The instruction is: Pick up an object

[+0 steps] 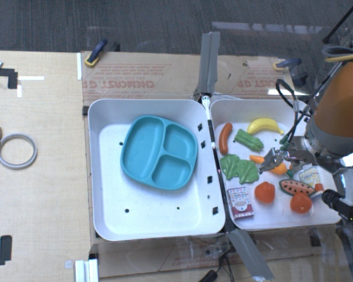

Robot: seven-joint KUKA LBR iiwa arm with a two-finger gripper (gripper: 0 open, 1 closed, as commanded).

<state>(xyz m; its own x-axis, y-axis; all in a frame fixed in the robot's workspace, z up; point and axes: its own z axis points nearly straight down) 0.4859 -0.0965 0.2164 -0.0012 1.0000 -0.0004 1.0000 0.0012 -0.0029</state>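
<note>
- Cardboard under both bins; the left bin point(106, 216) carries a blue divided plate point(160, 151).
- From my seat, the gripper point(273, 159) sits low in the right bin point(247, 221) over an orange piece point(278, 169), mostly hidden.
- Its grip I cannot tell.

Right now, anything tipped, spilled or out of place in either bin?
Nothing stands out. The blue divided plate lies flat in the left bin. The toy foods, among them banana, sausage and tomato, lie loose inside the right bin, none over its rim.
</note>
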